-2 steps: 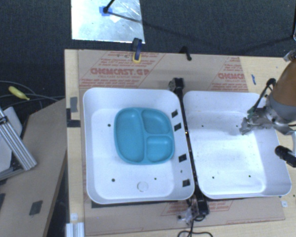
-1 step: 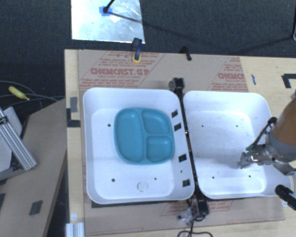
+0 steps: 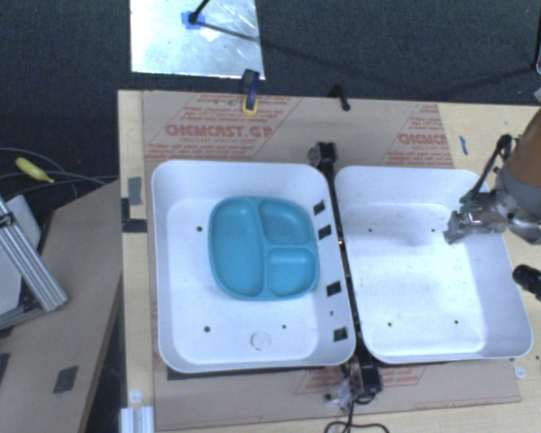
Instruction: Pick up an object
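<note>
A light blue divided plate [image 3: 261, 247] lies flat in the middle of the left white bin [image 3: 176, 206]. A small clear round thing [image 3: 261, 340] rests on that bin's floor near its front wall. My gripper [image 3: 458, 227] hangs over the right edge of the right white bin [image 3: 415, 332], far from the plate. It points left and down toward the bin floor. Nothing shows between it and the floor.
A black divider with clips [image 3: 335, 242] runs between the two bins. The bins sit on a cardboard sheet [image 3: 216, 124] on the bench. A yellow and black clamp [image 3: 250, 92] stands at the sheet's back edge. A metal frame [image 3: 18, 251] stands at the left.
</note>
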